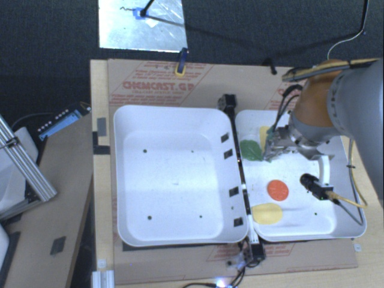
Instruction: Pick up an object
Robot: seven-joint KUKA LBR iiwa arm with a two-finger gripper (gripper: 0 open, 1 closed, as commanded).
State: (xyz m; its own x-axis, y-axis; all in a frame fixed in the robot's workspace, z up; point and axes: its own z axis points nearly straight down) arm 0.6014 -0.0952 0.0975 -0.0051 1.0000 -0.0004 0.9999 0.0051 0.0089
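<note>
The right bin (300,230) holds a green object (251,150) near its left wall, a small yellow piece (264,134) behind it, an orange disc (277,190) in the middle and a pale yellow oval (267,213) near the front. My gripper (271,149) reaches down from the right, its tip just right of the green object and close to the yellow piece. Nothing visible sits between its fingers.
The left bin (174,116) lies beside the right one, with a row of black clips (231,155) along the shared wall. Both stand on a cardboard sheet (162,83). A shiny metal plate (141,17) lies behind the bench.
</note>
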